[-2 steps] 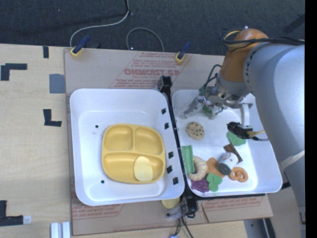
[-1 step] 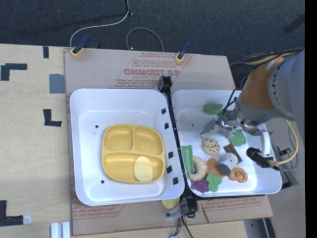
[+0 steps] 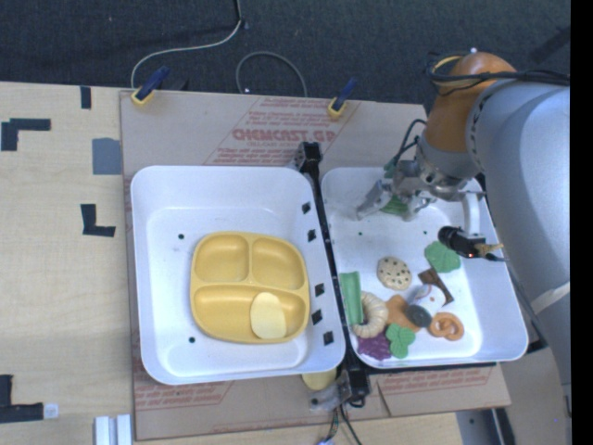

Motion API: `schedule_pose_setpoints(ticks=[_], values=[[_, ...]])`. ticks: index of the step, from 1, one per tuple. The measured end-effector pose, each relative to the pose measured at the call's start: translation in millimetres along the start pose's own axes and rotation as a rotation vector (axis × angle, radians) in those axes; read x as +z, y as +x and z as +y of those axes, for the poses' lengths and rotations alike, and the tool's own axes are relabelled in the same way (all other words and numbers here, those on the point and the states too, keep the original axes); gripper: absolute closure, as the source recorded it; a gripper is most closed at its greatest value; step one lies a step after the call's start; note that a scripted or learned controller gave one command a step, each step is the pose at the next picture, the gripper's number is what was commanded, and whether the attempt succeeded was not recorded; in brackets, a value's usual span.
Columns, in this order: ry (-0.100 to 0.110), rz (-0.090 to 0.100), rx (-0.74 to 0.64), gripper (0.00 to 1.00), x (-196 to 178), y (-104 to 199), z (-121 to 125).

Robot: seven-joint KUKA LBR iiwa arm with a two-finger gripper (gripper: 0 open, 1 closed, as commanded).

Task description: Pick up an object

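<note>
A light wooden bench marked with black tape shapes carries a brown cardboard sheet, held at its far edge by two blue-and-yellow clamps, with dark carpet and thin looping cables beyond. On the cardboard sit two shallow white bins side by side. The left white bin holds a yellow divided plastic plate with a pale yellow round slice lying in its near compartment. The right white bin holds a scatter of toy foods toward its near side: a green stick, a speckled round cookie, a tan curved pastry, a purple bunch of grapes, a green leafy piece and an orange pretzel. The grey arm with the orange band reaches in from the right, bent down over the bin's far side, its gripper low near the bin floor and well apart from the toy foods. Something green shows at the fingers, which seem spread; whether they grip it cannot be told.
</note>
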State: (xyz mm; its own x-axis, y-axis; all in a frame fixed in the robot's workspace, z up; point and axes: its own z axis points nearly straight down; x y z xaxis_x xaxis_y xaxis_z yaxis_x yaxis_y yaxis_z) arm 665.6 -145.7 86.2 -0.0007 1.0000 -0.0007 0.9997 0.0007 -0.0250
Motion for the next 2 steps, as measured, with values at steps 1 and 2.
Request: schedule_pose_setpoints(ticks=[1, 2], values=[[-0.030, -0.003, 0.006, 0.00, 0.3, -69.7, -77.7], [-0.031, -0.002, -0.005, 0.00, 0.0, -28.2, -11.5]])
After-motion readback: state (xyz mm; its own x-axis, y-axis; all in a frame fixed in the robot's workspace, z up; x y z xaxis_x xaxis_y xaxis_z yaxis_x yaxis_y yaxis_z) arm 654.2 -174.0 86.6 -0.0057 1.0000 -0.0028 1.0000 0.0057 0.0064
